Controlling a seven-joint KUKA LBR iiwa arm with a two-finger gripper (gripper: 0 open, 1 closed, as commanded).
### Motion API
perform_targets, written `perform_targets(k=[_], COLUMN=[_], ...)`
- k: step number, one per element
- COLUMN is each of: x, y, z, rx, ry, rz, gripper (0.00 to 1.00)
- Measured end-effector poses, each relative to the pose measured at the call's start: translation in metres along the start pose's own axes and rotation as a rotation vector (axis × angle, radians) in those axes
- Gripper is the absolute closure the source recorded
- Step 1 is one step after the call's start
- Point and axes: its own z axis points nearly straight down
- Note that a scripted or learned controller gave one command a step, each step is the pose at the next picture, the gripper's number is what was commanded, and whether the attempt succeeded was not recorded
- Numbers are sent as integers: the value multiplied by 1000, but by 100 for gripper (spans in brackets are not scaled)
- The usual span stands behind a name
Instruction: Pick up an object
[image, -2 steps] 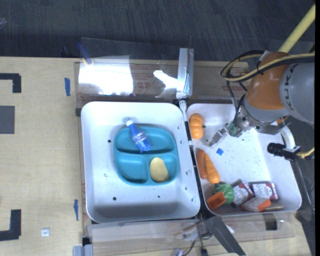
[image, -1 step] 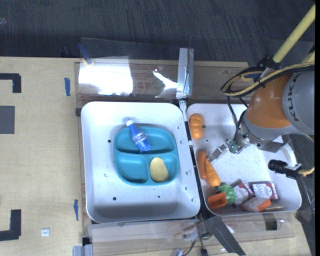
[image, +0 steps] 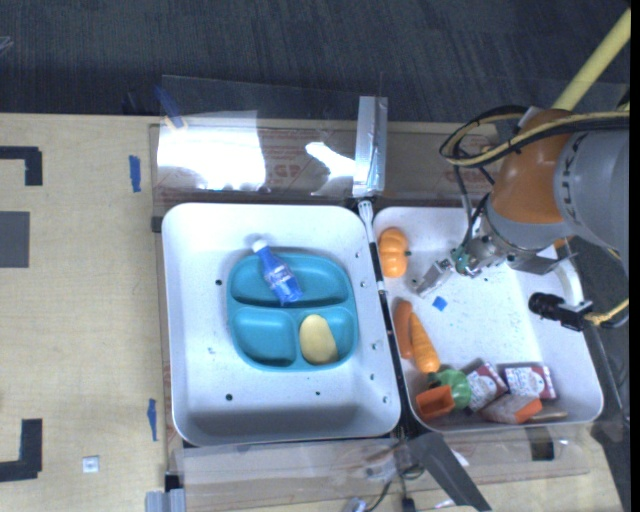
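Over the right bin, the jaws hang apart and hold nothing, near an orange fruit.

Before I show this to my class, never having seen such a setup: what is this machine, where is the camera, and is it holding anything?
One camera looks down at a slant on a bench with two white bins. The grey arm with an orange band is a robot reaching in from the right; its gripper hangs over the right bin, with nothing visibly between its fingers. That bin holds an orange fruit, a carrot and small packets. The left bin holds a blue divided tray with a small bottle and a yellow potato-like piece.
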Motion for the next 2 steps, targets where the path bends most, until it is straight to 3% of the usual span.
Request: perform_targets(k=[1, 2], x=[-15, 5], y=[42, -36], z=[2, -1], rx=[13, 3], ry=[6, 1], rz=[23, -43], gripper=[0, 0])
